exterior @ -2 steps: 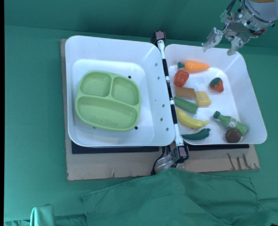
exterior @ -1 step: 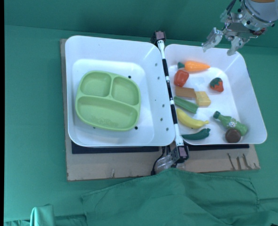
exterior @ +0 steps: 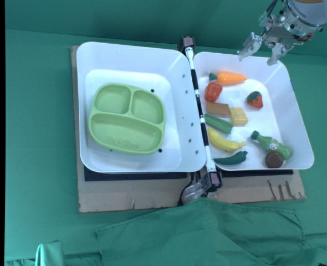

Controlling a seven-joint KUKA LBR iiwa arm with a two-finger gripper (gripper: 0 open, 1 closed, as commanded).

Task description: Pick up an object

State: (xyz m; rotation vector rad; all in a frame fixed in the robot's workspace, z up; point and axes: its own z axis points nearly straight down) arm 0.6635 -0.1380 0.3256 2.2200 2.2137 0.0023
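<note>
**Hand poised above the far edge of the right bin, nothing yet picked**

We see the hand [exterior: 264, 47] open and empty above the right bin [exterior: 296, 121]; the grasp and lift remain. We count ten toy foods in that bin, the carrot [exterior: 230, 77] nearest the hand; one green divided plate [exterior: 127, 118] in the left bin [exterior: 91, 57]; two bins on the counter [exterior: 36, 121]

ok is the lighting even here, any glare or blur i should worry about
Camera view: lighting is soft and even, with only faint shadows under the toy food in the right bin. No strong glare on the white plastic or the green plate. The objects look reasonably sharp; the gripper, raised over the right bin's far edge with fingers spread, is slightly softer.
</note>
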